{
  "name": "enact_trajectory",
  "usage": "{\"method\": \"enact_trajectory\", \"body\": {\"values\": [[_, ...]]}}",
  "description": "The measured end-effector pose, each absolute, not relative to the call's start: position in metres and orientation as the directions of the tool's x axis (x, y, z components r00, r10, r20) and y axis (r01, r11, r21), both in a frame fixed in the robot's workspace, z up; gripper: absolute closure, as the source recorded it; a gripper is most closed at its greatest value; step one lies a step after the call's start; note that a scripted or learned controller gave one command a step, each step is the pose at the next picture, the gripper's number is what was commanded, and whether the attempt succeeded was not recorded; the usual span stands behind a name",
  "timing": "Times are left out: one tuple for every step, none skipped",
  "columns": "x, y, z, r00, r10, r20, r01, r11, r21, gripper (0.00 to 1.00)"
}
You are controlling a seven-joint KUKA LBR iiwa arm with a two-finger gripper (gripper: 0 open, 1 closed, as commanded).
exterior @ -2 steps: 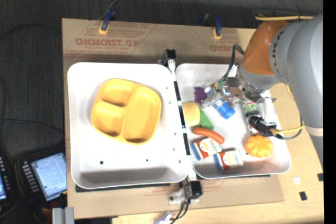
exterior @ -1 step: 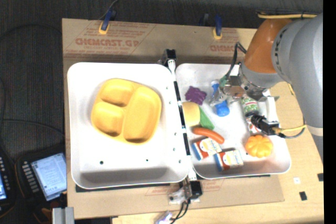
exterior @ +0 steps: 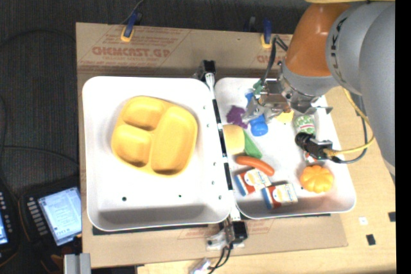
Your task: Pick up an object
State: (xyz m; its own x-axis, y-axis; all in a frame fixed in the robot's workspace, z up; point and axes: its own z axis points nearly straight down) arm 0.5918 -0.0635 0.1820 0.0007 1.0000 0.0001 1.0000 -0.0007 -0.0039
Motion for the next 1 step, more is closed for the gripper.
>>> {"method": "enact_trajectory", "body": {"values": [[0.491,-0.0599,0.1813,0.003,1.0,0.0,1.0,-0.003,-0.007,1.0]]}}
